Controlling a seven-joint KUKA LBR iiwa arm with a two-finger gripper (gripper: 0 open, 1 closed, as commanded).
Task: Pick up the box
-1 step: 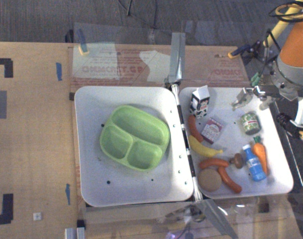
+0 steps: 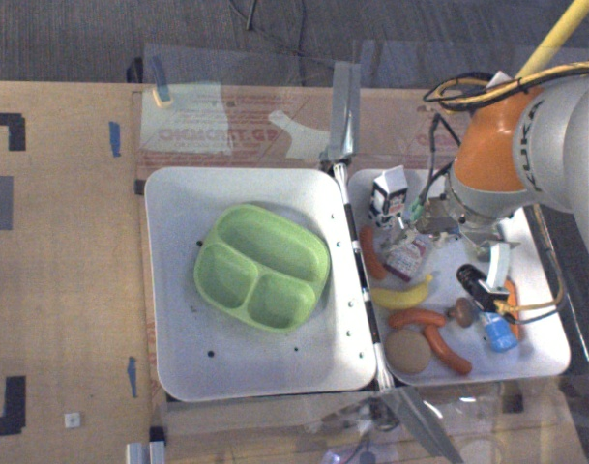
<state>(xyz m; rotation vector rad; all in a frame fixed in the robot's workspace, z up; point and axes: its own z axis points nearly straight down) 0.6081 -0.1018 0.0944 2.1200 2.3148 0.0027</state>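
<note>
The box [image 2: 389, 193] is a small white carton with dark print, standing at the far left corner of the right bin [image 2: 544, 354]. My gripper [image 2: 422, 224] hangs just to the right of the box and slightly nearer, low over the bin. It sits above the top edge of a red and white packet [image 2: 407, 257]. The grey and orange wrist hides much of the gripper from above. Nothing visibly sits in the gripper.
The right bin also holds a banana [image 2: 402, 296], red sausages [image 2: 418, 317], a brown round item [image 2: 407, 351] and a small blue object [image 2: 500, 334]. The left bin [image 2: 178, 356] holds a green divided plate [image 2: 261, 268]. A metal divider [image 2: 357, 259] separates the bins.
</note>
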